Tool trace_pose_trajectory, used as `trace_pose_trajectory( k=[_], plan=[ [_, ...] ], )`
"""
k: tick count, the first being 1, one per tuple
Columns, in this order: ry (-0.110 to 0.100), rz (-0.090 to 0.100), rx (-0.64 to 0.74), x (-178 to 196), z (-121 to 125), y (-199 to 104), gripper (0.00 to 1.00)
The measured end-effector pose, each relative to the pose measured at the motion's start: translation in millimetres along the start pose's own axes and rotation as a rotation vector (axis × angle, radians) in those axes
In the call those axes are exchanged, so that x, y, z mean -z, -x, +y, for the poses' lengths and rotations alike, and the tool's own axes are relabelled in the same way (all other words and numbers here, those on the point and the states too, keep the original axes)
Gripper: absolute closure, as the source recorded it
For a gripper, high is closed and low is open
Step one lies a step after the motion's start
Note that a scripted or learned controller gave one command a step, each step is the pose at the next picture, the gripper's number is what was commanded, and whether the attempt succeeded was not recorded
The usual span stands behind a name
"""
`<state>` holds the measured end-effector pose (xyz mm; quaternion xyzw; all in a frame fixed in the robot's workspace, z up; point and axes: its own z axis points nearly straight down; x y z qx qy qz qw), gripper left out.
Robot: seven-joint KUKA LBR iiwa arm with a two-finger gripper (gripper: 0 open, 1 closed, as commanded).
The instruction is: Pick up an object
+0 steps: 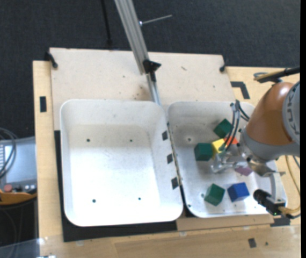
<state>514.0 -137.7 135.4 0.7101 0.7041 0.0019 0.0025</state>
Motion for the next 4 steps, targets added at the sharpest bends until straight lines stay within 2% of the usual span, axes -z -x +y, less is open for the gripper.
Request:
trace_pose_trajectory(
  k=[1,2,3,4],
  plan=[
    [0.002,-0.002,0.011,63.7,0.5,4.4,1.0],
    [0.0,-0.001,0.012,98.4,2.5,5.8,1.0],
    [-0.005,0.002,0.016,94.4,20.5,-41.4,1.0],
    [-0.005,0.001,0.016,88.9,21.6,-94.8,1.0]
  ],
)
